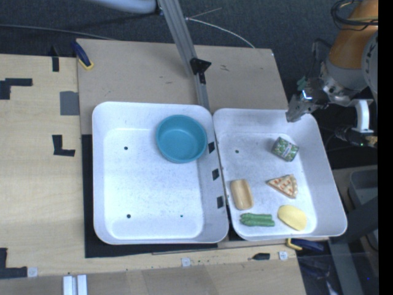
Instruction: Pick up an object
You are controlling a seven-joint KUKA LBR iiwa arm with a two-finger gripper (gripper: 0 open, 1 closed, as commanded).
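Five items lie in the right bin (325, 165): green can (285, 148), pizza slice (284, 185), bread roll (241, 193), green beans (256, 219), lemon (292, 217). Gripper (297, 110) hovers over the bin's far right corner, holding nothing; finger state cannot be told. Step judged: approach. Next: descend onto the can, the nearest item.

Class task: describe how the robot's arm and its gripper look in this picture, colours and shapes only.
The arm has a rounded orange section above light grey, silver-toned wrist parts. The gripper is small, dark and narrow, tapering toward its tip. A white piece and dark cabling sit beside the wrist.
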